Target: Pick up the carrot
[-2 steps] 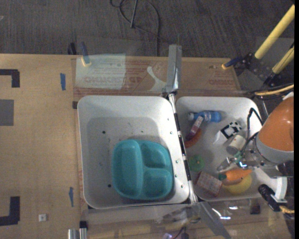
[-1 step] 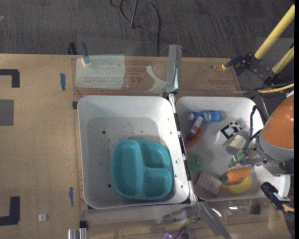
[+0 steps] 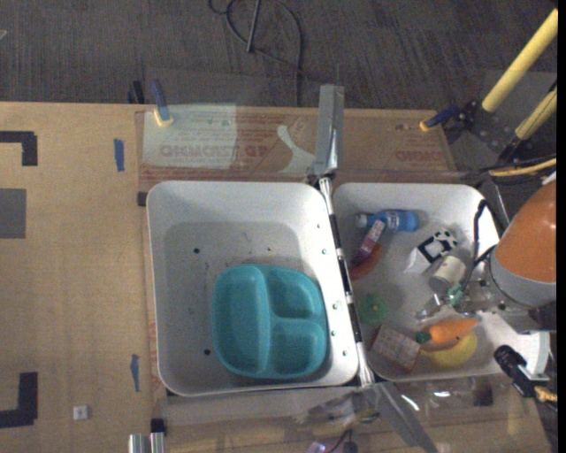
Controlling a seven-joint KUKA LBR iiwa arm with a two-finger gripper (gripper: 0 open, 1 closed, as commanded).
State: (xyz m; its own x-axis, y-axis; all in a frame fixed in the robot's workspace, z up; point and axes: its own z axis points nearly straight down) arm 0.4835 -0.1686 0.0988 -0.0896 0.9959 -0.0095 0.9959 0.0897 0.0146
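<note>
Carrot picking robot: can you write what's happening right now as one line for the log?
gripper: over right bin, just above carrot | carrot: lying on banana, not lifted | left bin: teal tray

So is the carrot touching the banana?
Touching: camera view shows the carrot lying right on the banana, with no gap between them.

Place: a robot test lab or workshop, not a home.
Tabletop (image 3: 71,292): bare tan board with black corner marks and blue tape strips (image 3: 119,154).
Bins: two shallow white bins, left bin (image 3: 177,221) and right bin (image 3: 482,199), fixed side by side.
Floor (image 3: 133,44): dark carpet with a loose black cable (image 3: 256,22).
Machine: grey arm with orange band (image 3: 531,239).
Upper right: yellow poles (image 3: 522,57), probably a stand; unclear.
</note>
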